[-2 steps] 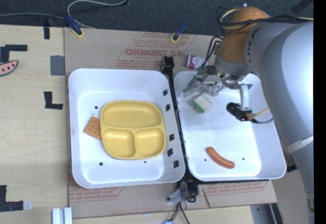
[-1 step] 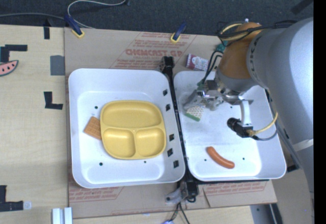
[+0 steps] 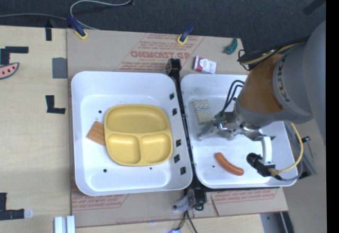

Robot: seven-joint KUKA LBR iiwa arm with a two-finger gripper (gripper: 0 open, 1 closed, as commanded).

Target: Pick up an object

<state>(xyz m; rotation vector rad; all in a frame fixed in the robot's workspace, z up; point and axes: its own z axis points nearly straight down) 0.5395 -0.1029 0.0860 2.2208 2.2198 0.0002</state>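
Reaching down into the right bin (image 3: 241,176) from the right, with the grey arm (image 3: 302,83) bent over the bin's far corner and the orange band (image 3: 262,89) just above the wrist. Pointing the end effector (image 3: 207,130) leftward and down, toward the bin's left wall, low over the white floor and just below a small speckled, sponge-like pad (image 3: 201,110). Cannot tell whether closed, parted, or gripping anything: too small and too dark against the wrist hardware. Nothing visibly held. Nearest candidates for picking: the speckled pad beside the tip, and a red-orange sausage-shaped toy (image 3: 229,163) lying apart, nearer the bin's front wall. Judging the risks: closing on bare floor between the two and coming up with nothing; nudging the flat pad against the wall rather than getting under it, given how thin it lies; scraping the divider between the bins, since the tip sits close to it; rolling the sausage away on a glancing touch, being round and loose. Also a dangling cable (image 3: 233,91) by the wrist, likely to snag or sweep an item. Elsewhere, in the left bin (image 3: 85,89), a yellow divided plate (image 3: 139,134) partly covering a tan cracker-like piece (image 3: 97,133), well away from the current reach.
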